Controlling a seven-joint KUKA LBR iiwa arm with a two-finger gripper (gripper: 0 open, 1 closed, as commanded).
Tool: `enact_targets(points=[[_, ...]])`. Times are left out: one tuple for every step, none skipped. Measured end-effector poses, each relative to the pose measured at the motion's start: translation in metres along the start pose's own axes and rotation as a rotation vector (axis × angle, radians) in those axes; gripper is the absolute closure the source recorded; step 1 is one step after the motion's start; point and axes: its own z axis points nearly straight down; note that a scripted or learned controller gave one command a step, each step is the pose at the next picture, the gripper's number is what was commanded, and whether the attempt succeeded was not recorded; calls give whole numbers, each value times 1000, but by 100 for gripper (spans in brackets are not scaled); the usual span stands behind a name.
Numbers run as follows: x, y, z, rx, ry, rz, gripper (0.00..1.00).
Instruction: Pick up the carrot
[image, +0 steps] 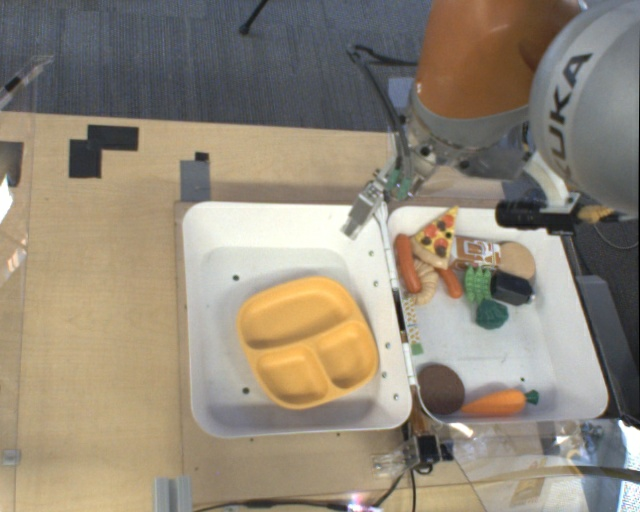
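Observation:
The carrot (493, 403), orange with a green stub at its right end, lies on its side near the front edge of the right bin (560, 360). A brown round disc (440, 388) sits right beside the carrot's tip on its left. My gripper (360, 213) hangs at the back of the bench, over the divide between the two bins and near the left bin's back right corner. It is far from the carrot and nothing is seen in it. The grey and orange arm fills the upper right.
A yellow divided plate (305, 341) lies in the left bin (215, 300). At the back of the right bin are a pizza slice (437, 236), a red sausage (407, 263), a small box (476, 249), a bread piece (518, 260), a black block (511, 290) and green toy vegetables (489, 314).

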Motion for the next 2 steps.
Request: enact_targets(points=[[38, -13, 170, 22, 22, -64, 0], [-50, 7, 86, 5, 0, -78, 0]])
